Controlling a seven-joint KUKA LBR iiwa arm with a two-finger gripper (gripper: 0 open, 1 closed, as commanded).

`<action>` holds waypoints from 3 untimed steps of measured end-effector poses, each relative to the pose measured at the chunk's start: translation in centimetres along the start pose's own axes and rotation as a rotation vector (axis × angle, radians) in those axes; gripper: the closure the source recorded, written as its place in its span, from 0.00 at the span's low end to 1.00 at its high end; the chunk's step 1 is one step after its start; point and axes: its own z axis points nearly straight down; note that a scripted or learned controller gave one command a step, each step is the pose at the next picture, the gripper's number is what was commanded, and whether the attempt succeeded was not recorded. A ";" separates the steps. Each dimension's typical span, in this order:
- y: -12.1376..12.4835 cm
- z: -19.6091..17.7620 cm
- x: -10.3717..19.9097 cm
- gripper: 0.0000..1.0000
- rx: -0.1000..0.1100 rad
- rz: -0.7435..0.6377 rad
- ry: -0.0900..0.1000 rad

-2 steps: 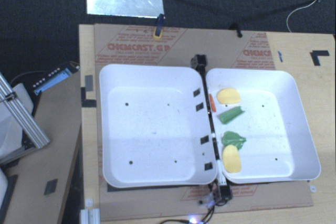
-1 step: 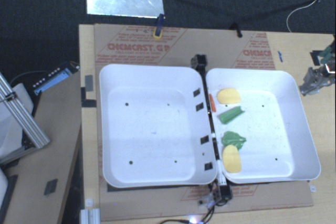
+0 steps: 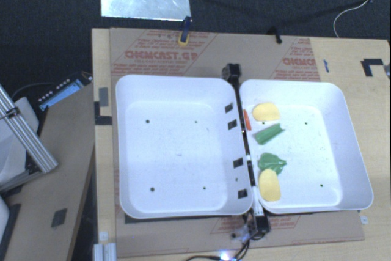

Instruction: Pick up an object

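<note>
A: Two bins, and the right bin (image 3: 342,131) has everything, all crowded along its left wall.

B: That's the risk: fingers could jam against the wall or the divider.

A: Or nudge two at once. The near yellow piece (image 3: 269,185) touches the green leafy piece (image 3: 271,162).

B: Gripper state? Cannot tell.

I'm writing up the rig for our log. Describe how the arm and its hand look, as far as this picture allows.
Their colours, shape and markings cannot be told from this picture. Its right side holds the right bin, the cardboard-covered bench and a thin white cable.
</note>
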 end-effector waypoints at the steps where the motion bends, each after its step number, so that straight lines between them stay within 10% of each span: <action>1: -0.2 0.7 -9.6 1.00 0.012 0.012 -0.002; 2: -0.5 21.0 -6.1 1.00 0.028 0.002 0.008; 3: -0.1 6.1 -7.0 1.00 -0.004 0.001 -0.004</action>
